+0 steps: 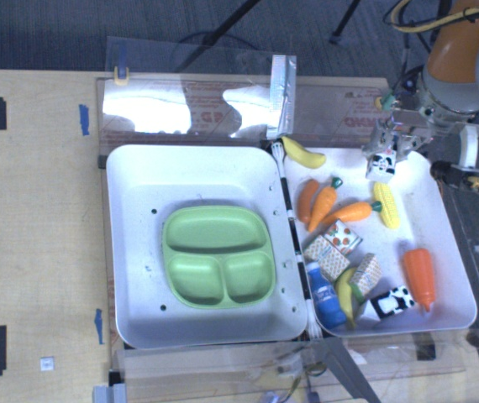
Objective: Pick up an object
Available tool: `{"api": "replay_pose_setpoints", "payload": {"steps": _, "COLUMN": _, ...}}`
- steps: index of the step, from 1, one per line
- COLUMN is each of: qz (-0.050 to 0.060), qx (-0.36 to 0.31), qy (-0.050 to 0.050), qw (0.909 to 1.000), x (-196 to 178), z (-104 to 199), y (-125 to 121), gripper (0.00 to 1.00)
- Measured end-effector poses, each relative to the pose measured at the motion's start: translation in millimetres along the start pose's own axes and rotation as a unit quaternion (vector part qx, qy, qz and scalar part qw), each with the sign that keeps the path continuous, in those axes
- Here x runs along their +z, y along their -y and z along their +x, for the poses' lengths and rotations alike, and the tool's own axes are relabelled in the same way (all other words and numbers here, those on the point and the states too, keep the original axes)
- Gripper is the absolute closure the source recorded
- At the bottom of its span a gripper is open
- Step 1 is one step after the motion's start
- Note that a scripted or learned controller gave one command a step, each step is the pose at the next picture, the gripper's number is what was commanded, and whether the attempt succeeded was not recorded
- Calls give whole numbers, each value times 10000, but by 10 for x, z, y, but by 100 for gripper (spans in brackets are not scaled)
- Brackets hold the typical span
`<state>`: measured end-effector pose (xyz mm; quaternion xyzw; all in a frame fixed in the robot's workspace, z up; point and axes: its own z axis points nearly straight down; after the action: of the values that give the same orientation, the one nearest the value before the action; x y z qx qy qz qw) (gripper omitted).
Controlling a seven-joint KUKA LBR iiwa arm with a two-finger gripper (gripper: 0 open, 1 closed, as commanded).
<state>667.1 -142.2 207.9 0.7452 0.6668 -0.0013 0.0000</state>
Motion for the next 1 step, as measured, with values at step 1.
{"api": "replay_pose_setpoints", "payload": {"steps": 1, "qz": 47, "qx": -1468, "qy": -13, "qw": 9892, "x": 938, "z": -130, "y": 168, "gripper": 100}}
